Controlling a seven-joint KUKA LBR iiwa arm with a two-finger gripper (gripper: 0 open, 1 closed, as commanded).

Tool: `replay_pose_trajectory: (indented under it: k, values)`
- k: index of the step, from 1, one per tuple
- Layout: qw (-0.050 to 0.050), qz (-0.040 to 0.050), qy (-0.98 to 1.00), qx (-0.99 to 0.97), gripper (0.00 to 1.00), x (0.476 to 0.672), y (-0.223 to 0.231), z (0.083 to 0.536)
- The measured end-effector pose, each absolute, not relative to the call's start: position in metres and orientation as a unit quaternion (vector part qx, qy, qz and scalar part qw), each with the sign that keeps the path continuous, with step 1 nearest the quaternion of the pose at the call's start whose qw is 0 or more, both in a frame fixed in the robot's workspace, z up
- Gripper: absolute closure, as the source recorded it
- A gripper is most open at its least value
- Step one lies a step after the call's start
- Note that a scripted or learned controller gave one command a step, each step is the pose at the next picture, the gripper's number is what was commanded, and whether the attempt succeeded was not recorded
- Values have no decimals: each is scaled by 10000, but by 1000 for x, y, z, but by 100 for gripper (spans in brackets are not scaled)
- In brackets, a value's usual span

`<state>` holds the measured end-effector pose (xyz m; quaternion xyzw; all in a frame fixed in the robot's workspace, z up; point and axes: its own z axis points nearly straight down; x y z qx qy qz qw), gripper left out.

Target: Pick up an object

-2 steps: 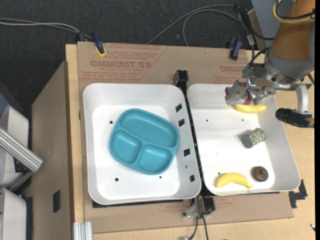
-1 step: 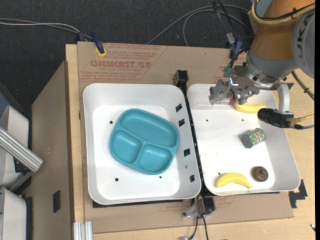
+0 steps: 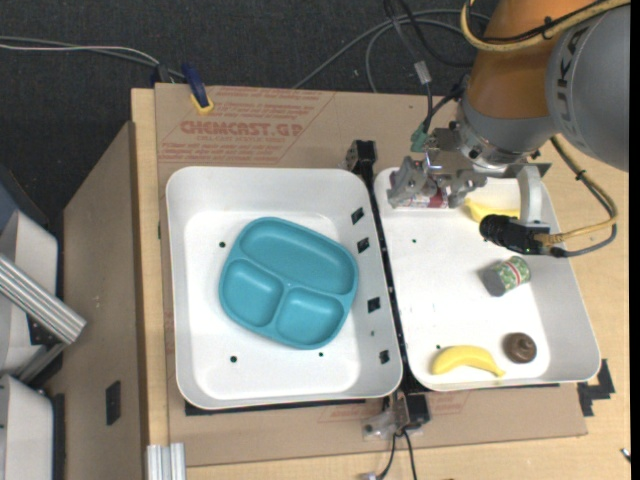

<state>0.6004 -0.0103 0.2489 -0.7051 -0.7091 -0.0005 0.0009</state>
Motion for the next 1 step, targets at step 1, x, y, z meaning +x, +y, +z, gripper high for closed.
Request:
replay_pose_trajectory:
  k: [1]
  values:
    - [22,4,-7092,-7050,100,592,35,242]
